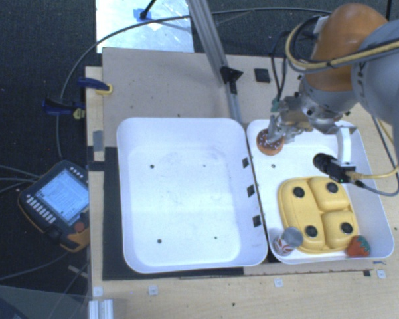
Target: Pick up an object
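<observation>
My gripper (pixel 276 136) reaches down into the far left corner of the right bin (pixel 378 198). Directly beneath its tip lies a small round brown object (pixel 271 147), partly hidden by the gripper; whether the two touch cannot be made out. A large yellow block (pixel 319 213) with four rounded bumps and dark dots fills the bin's near half. A small grey and red ball (pixel 289 238) rests against the block's near left corner. A red strawberry-like piece (pixel 358 246) sits in the near right corner.
The left bin (pixel 129 178) stands beside the right one, with black clips along the shared wall. A metal pole (pixel 212 45) slants down to the bench behind the bins. The arm's black fitting and yellow cable (pixel 332 165) hang over the right bin.
</observation>
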